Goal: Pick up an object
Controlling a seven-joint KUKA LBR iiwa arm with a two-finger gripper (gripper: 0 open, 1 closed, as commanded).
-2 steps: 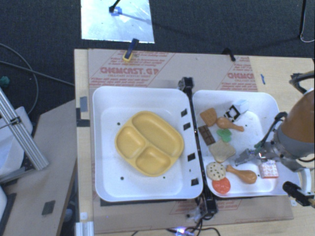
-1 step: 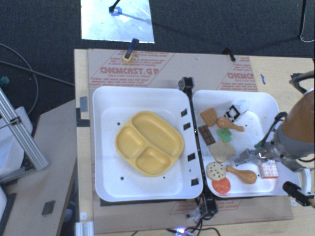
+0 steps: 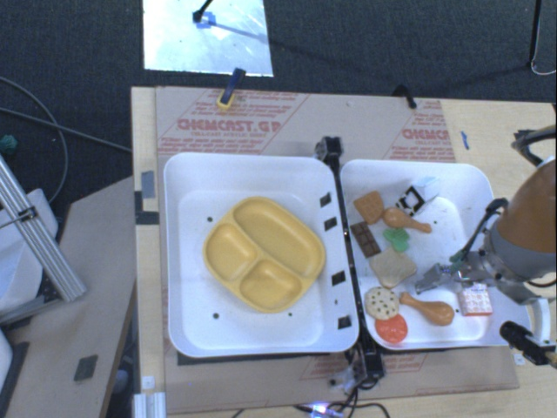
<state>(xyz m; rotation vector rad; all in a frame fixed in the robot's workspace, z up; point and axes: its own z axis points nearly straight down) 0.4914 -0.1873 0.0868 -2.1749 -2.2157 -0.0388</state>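
The right bin [image 3: 474, 179] holds several toy foods: a tan cracker [image 3: 369, 205], a brown chocolate bar [image 3: 365, 239], a drumstick [image 3: 407, 220], a green piece [image 3: 398, 239], a bread slice [image 3: 393, 269], a speckled cookie [image 3: 380, 302], a red tomato slice [image 3: 392, 327], a second drumstick [image 3: 428, 308] and a red-and-white packet [image 3: 475, 300]. My gripper [image 3: 432, 279] hangs low over the bin's right half. It sits just right of the bread slice and above the second drumstick. Nothing shows held in it.
The left bin [image 3: 187, 233] carries a yellow divided plate [image 3: 264, 252]. A black-and-white item [image 3: 411, 200] lies at the right bin's back. The arm's orange band [image 3: 533, 220] covers the bin's right edge. Black clips [image 3: 330, 225] line the divider between the bins.
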